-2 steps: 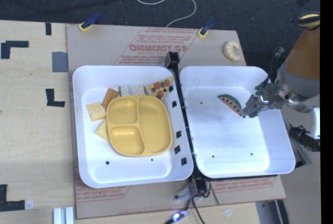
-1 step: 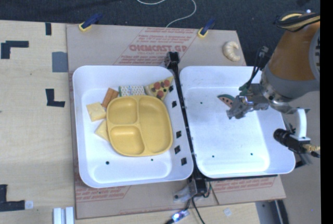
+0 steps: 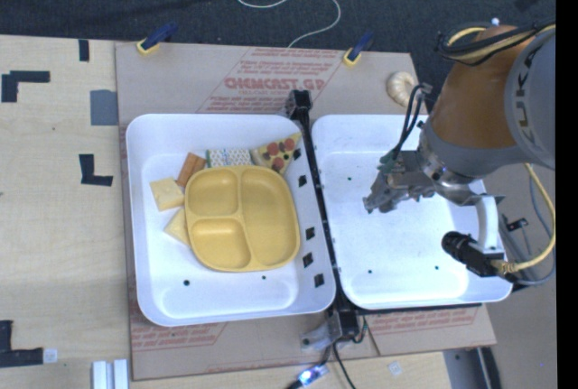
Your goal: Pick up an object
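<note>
A yellow divided plate [image 3: 242, 217] lies in the left bin [image 3: 144, 279]. Small food-like pieces poke out around it: tan squares [image 3: 168, 194], an orange-brown piece [image 3: 191, 167], a speckled strip [image 3: 228, 158] and a pizza-slice piece [image 3: 278, 152]. My gripper [image 3: 381, 199] hangs over the right bin [image 3: 406, 274], near its middle and well right of the plate. I see nothing between its fingers, and the dark fingertips are too small to read.
A black divider [image 3: 314, 216] runs between the two bins. A tan round object [image 3: 400, 87] sits on the cardboard behind the right bin. A white cable [image 3: 289, 4] loops at the back. The arm's bulk covers the right bin's far right side.
</note>
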Motion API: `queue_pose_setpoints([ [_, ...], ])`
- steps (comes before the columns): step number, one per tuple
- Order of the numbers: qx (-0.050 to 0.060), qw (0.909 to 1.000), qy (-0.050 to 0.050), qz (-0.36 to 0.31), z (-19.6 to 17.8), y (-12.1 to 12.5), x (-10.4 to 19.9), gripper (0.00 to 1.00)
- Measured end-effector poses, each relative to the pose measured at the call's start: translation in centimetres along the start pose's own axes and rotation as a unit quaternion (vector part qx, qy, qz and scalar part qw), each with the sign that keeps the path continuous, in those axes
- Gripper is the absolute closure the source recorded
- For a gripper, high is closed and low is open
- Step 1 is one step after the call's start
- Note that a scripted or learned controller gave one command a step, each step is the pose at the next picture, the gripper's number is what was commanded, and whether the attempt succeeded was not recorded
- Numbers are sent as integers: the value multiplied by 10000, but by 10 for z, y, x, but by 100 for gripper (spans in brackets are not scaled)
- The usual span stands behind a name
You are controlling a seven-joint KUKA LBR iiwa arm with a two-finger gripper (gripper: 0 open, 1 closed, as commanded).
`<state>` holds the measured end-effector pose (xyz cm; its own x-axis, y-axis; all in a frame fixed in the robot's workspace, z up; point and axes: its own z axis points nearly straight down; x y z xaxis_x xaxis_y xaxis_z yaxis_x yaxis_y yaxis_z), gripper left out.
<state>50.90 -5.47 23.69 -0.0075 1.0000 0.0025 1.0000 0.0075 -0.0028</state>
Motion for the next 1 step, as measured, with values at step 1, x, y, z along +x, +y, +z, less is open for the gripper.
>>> queue_pose_setpoints([
  [1,13,10000,-3,7,22,-10,54,100],
])
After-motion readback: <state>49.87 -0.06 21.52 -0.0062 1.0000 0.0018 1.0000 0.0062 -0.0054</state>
